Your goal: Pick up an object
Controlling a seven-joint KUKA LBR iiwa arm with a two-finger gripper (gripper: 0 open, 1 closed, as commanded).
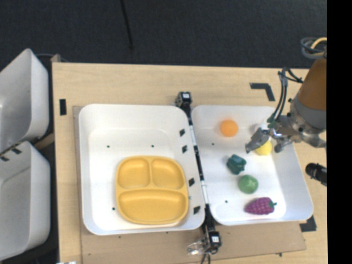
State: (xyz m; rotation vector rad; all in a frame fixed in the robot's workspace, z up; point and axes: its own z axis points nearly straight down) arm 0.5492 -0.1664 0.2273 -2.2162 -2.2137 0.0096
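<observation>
1. The end effector (268, 139) sits low over the right bin (220, 208), close to that bin's far right wall, with the arm's orange band (314, 87) above it at the view's right edge.
2. Its grey fingers spread to either side of a yellow object (264, 148); whether they are clenched on it or released cannot be told.
3. An orange ball (229, 128) lies near the right bin's far wall, just left of the end effector.
4. A dark green object (236, 164), a green round fruit (248, 184) and a purple grape bunch (259, 205) run in a line toward the near right corner, each a little apart from the next.
5. The right bin's left strip, beside the divider, is bare white floor.
6. In the left bin (93, 147) a yellow divided plate (151, 190) fills the near half; the far half is open.
7. No readable writing or brand shows on the bench (132, 84).
</observation>
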